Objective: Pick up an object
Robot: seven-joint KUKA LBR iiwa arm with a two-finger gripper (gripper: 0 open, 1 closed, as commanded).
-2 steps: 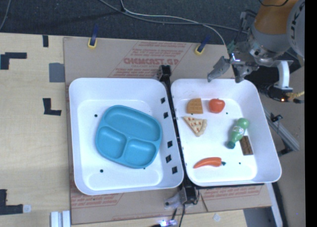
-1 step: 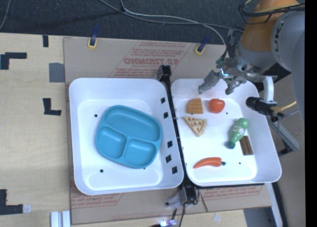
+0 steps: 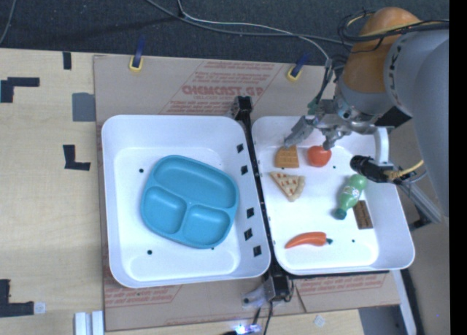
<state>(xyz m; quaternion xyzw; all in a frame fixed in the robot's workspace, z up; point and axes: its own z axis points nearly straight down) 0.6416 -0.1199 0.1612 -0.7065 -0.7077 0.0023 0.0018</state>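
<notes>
Camera view, looking down at a slant:
Arm: grey w/ orange band (image 3: 372, 41) above wrist, reaching in from the right, wrist hanging over back part of right bin.
Gripper (image 3: 315, 136): fingers standing apart, one slanting down-left toward the waffle piece, other pointing down at the tomato; nothing sitting between them.
Right bin (image 3: 390, 253): white, shallow, holding six small items.
Tomato (image 3: 319, 155): red, round, lying near back of right bin, just under the right finger tip; touching or not, can't tell.
Waffle piece (image 3: 287, 157): orange-brown square, lying just left of tomato, near the divider side.
Pizza slice (image 3: 289, 184): tan wedge w/ grid pattern, lying just in front of waffle piece.
Bottle (image 3: 349, 195): green, small, lying tilted in right half of bin, cap end pointing to the front.
Brown bar (image 3: 363, 214): dark, short, lying just beside bottle on its right.
Chili (image 3: 306, 239): red-orange, lying near front of bin, dark stem pointing right.
Left bin (image 3: 120, 180): white, sitting side by side w/ right bin.
Plate (image 3: 189, 201): blue, w/ three compartments, lying in middle of left bin.
Worktop (image 3: 44, 217): light wood w/ black marks; cardboard sheet (image 3: 211, 85) lying under both bins, yellow clamps at its back edge.
Cables (image 3: 219, 20): running across dark floor behind worktop.
</notes>
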